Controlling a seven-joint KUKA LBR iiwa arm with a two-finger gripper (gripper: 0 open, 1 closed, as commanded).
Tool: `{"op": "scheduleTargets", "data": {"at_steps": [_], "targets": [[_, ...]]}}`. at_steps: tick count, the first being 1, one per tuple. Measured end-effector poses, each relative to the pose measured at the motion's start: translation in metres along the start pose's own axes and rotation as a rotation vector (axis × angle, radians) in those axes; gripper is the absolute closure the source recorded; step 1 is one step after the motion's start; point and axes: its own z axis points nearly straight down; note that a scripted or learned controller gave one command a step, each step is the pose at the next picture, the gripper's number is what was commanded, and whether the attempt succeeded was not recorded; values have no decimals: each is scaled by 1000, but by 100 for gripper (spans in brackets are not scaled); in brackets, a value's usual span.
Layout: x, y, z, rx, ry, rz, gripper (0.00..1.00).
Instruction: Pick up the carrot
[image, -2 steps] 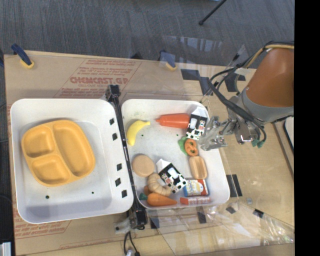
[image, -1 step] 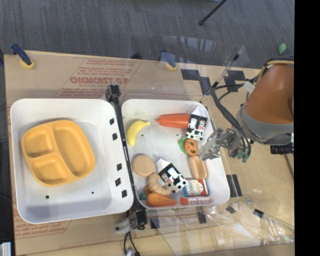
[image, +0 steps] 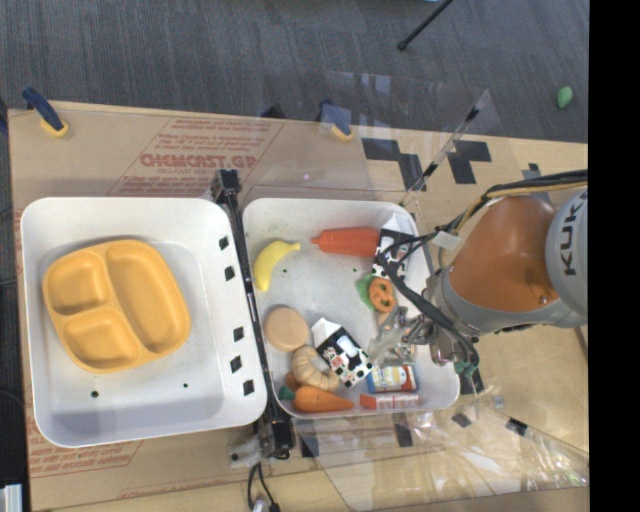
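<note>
Camera view: I see the grey arm with its orange band (image: 505, 262) reaching in from the right over the right shallow white bin (image: 300, 215); its two-finger gripper (image: 392, 340) hangs above the bin's lower right part, and I cannot tell whether it is parted or closed; the orange tapered carrot (image: 322, 400) lies at the bin's near edge, just left of the gripper and apart from it; a yellow plastic banana (image: 272, 261) lies upper left; the left white bin (image: 40, 225) bears a yellow three-compartment tray (image: 116, 303).
</note>
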Motion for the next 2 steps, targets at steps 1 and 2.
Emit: {"op": "scheduleTargets", "data": {"at_steps": [1, 2], "targets": [[1, 1, 1, -1, 3, -1, 0], [-39, 4, 31, 2, -3, -39, 0]]}}
